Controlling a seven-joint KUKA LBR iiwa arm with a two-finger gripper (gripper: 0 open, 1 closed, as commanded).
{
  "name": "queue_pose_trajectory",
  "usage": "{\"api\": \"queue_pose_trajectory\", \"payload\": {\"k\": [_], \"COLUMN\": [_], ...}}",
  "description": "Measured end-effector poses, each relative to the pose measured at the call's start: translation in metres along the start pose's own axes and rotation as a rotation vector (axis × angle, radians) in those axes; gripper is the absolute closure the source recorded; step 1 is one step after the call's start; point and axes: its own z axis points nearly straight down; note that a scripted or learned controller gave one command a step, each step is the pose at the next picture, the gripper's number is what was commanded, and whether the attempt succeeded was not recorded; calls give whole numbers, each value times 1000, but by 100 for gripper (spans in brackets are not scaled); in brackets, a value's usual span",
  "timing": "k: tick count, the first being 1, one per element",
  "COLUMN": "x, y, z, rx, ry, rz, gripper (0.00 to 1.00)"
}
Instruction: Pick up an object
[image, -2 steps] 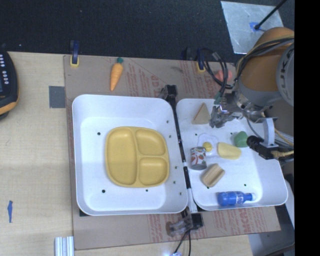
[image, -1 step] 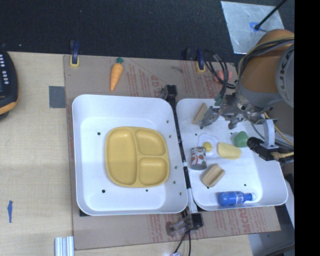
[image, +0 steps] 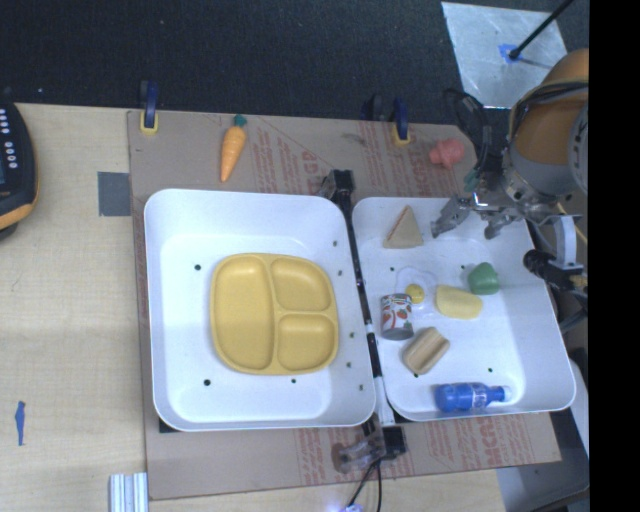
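Several small objects lay in the right bin (image: 560, 385) when I checked the feed. Nearest me sat a blue bottle (image: 468, 397) on its side along the front wall, then a tan bread piece (image: 426, 350) and a little can (image: 396, 316) by the divider. Farther back were a yellow block (image: 458, 302), a green piece (image: 483, 278) and a tan wedge (image: 404, 229). The left bin (image: 170, 300) held a yellow divided tray (image: 274, 312). At the far right corner the gripper (image: 468, 217) hung above the bin's back edge, its fingers spread wide with nothing between them. By my reading, no object had been picked; choosing one, descending and closing all remained.
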Motion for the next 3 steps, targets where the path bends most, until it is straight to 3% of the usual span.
{"api": "queue_pose_trajectory", "payload": {"k": [1,2,3], "x": [79,68,-25], "y": [-54,0,-2], "z": [59,55,56], "rx": [12,-2,1], "ry": [7,3,2], "rz": [-9,-6,0], "gripper": [0,0,0]}}
